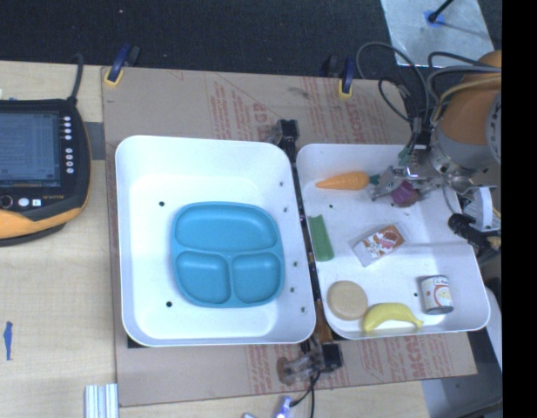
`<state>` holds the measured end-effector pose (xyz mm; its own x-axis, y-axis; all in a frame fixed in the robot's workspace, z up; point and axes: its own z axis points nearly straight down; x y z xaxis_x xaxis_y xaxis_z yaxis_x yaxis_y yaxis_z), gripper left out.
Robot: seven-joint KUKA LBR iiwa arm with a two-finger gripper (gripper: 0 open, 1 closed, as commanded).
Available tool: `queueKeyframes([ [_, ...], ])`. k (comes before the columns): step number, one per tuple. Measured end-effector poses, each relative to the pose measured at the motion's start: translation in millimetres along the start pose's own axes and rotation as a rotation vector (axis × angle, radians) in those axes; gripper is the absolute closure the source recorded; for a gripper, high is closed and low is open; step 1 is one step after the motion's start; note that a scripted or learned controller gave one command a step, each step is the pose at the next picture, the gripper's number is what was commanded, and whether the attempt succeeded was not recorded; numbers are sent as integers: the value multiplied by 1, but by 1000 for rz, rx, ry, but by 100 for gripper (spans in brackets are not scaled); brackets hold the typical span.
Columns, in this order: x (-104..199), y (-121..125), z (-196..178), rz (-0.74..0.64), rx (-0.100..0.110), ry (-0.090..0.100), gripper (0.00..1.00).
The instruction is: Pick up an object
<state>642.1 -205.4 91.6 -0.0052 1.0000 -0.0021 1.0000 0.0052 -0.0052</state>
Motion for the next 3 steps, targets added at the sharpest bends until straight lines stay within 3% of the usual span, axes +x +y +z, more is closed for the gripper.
queueKeyframes([
  [1,-6,15,-3,-1,-4,1,0],
  [2,-6,15,-13,-3,-4,1,100],
  [3,39,14,-17,-2,0,1,100],
])
